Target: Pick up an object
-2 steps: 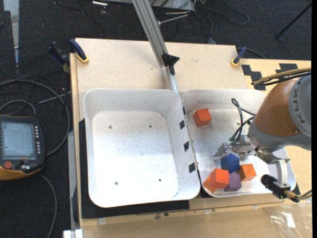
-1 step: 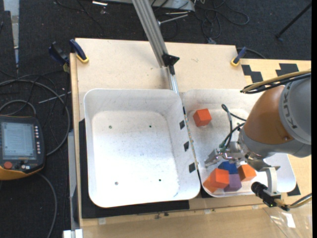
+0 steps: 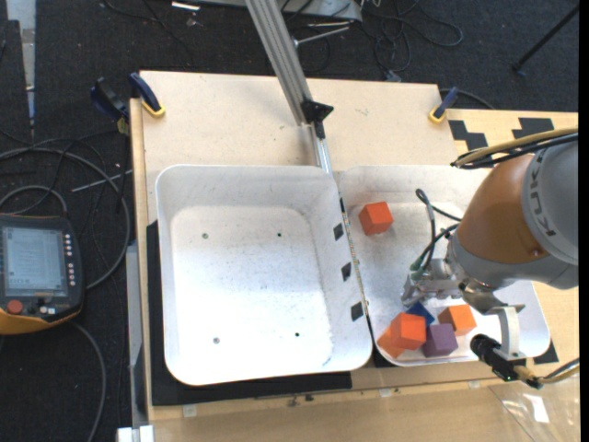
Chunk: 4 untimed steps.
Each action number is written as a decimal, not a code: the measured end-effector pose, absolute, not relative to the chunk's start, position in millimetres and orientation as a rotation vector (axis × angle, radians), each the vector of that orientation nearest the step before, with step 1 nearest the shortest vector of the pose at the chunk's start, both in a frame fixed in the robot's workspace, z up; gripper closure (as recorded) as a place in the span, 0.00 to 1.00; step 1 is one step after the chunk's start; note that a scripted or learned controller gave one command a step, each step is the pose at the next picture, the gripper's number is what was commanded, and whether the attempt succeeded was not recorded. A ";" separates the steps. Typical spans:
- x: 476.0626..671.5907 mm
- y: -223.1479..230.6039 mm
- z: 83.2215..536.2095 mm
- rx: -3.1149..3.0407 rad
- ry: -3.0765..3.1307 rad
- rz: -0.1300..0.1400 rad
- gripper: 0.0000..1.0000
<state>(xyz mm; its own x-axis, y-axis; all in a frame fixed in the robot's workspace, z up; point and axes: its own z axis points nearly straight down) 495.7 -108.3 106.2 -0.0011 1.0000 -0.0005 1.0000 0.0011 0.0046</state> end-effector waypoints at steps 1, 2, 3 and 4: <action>495.4 -108.2 105.6 2.220 2.220 0.004 0.00; 560.4 -113.8 95.3 2.215 2.223 0.003 0.00; 558.8 -113.8 105.6 2.215 2.225 0.000 1.00; 620.1 -105.4 221.4 2.209 2.219 0.010 1.00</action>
